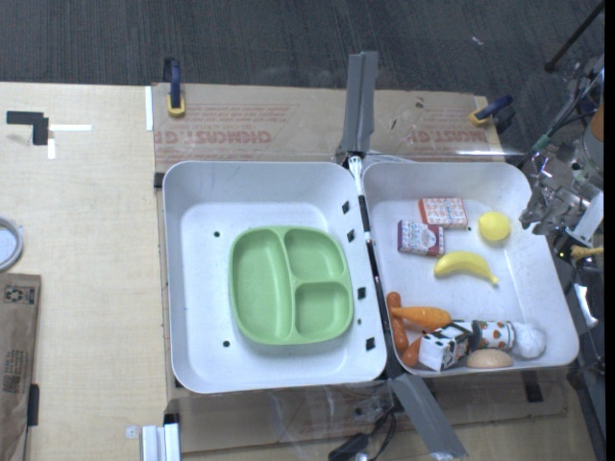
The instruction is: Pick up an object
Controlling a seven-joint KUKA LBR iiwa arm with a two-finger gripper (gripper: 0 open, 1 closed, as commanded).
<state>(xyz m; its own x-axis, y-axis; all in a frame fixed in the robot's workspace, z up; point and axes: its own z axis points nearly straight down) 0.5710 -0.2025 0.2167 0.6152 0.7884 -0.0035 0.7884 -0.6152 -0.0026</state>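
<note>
The right bin (pixel 538 286) holds a yellow banana (pixel 466 266), a yellow ball (pixel 494 227), and two small printed boxes (pixel 442 211) (pixel 420 238). Along its front lie orange carrots (pixel 415 317), a black-and-white box (pixel 444 346), a white bottle-like toy (pixel 506 335) and a tan egg-shaped piece (pixel 489 359). My gripper (pixel 546 207) hangs at the bin's right rim, just right of the yellow ball, with nothing seen between its fingers.
The left bin (pixel 192 257) contains a green divided plate (pixel 291 284). A grey post (pixel 359 104) stands behind the seam between the bins. Clamps (pixel 174 89) (pixel 492 111) sit on the cardboard at the back. Tape roll (pixel 8 246) lies far left.
</note>
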